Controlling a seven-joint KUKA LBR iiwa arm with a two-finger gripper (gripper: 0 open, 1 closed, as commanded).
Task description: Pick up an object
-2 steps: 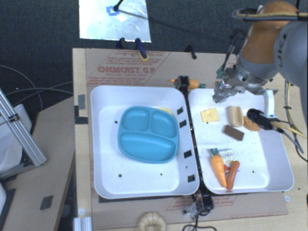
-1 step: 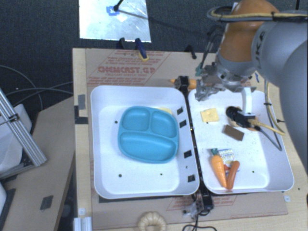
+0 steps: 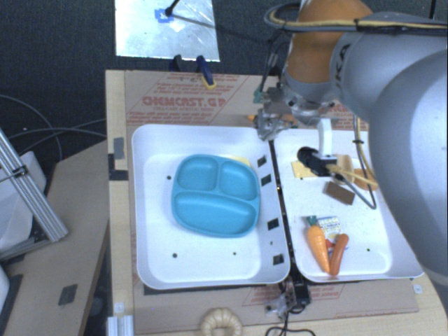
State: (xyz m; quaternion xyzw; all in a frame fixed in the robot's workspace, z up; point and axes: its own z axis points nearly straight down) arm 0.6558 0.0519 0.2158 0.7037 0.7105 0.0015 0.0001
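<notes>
My gripper hangs over the far end of the divider between the two white bins, above the far rim. A blue divided plate lies in the left bin, with a pale yellow sliver showing at its far edge. The right bin holds an orange carrot and a red-orange carrot near the front. Further back lie a small printed card, a brown block, a yellow flat piece and a wooden piece. I see nothing between the gripper's tips.
The bins rest on a cardboard sheet. Behind it lies a shiny foil square and a blue clamp. An aluminium frame stands at the left. A pale rope ring sits at the front edge. The grey arm overhangs the right bin.
</notes>
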